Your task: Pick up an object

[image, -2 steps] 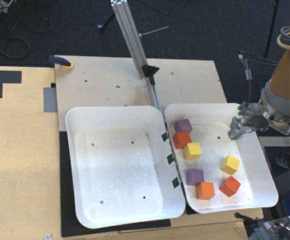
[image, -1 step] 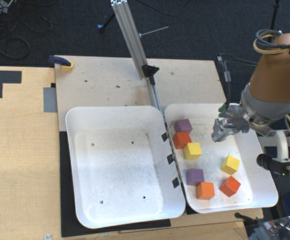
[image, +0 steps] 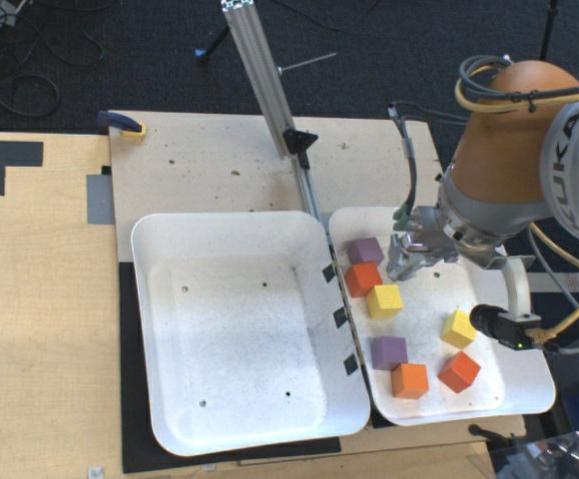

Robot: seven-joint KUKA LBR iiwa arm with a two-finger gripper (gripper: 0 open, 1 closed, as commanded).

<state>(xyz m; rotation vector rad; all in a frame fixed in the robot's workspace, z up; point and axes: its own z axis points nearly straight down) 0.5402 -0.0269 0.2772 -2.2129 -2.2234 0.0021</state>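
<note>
**Gripper low over blocks at right bin's far-left corner, nothing picked yet**

Gripper (image: 406, 259) hangs in the right bin (image: 529, 392), near its far-left corner, just right of the purple block (image: 363, 250) and orange block (image: 362, 277), w/ the yellow block (image: 384, 300) just below it. Can't tell if it's spread or closed; no block seen gripped. Other cubes sit toward the bin's near edge: purple (image: 388, 351), orange (image: 409, 379), red (image: 459, 371), yellow (image: 457, 328). Left bin (image: 170, 257) beside it. Step looks like approach/descent, pre-grasp. Next prob needs centring on one cube, e.g. the yellow, w/o nudging neighbours, then close and lift.
</note>
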